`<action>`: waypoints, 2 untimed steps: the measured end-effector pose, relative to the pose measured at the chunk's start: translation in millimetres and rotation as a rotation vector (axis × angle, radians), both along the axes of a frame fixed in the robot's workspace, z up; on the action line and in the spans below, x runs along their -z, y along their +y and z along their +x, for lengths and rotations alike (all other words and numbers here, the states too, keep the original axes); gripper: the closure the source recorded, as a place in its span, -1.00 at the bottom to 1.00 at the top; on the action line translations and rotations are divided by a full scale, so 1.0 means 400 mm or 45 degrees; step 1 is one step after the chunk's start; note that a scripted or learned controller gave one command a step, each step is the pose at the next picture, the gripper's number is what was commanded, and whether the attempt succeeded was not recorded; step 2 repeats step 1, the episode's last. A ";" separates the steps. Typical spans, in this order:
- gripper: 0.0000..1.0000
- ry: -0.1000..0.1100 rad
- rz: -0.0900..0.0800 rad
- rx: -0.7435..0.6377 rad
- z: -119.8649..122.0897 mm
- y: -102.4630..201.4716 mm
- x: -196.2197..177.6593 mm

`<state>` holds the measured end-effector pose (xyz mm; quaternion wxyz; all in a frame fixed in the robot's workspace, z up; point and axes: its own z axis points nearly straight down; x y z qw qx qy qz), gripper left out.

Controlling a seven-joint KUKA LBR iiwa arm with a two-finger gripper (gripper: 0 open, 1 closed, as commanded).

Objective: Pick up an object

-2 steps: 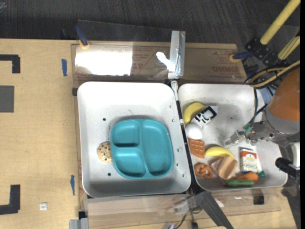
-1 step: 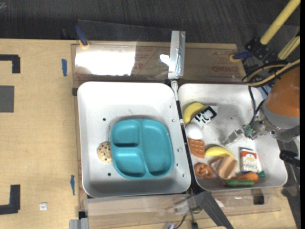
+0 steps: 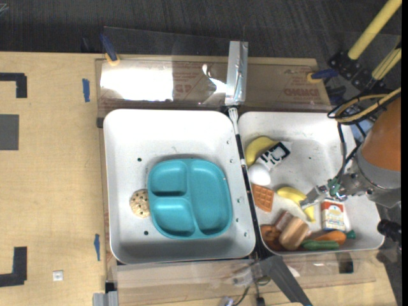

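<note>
The arm comes in from the right, its orange band [image 3: 389, 142] above the right bin [image 3: 306, 129]. My gripper [image 3: 320, 195] hangs low over that bin, just right of a small yellow toy [image 3: 291, 195] and above a white and red carton [image 3: 333, 215]. Nothing can be seen held in it. Close by lie an orange waffle piece [image 3: 263, 197], a white egg [image 3: 259, 174], a yellow banana-like toy [image 3: 257, 147] with a black and white tag [image 3: 275, 154], a brown bread roll [image 3: 292, 229] and a carrot [image 3: 327, 238].
The left bin [image 3: 166, 126] holds a teal divided plate [image 3: 189, 197] and a cookie [image 3: 139, 203] at the plate's left edge. A clear plastic sheet [image 3: 172, 75] lies behind the bins. Yellow poles and cables [image 3: 366, 34] stand at the upper right.
</note>
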<state>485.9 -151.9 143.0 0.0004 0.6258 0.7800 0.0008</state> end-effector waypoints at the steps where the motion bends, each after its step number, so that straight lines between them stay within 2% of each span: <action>1: -1.00 -0.006 -0.004 -0.037 0.093 0.013 0.140; 2: -1.00 -0.006 -0.004 -0.037 0.093 0.013 0.140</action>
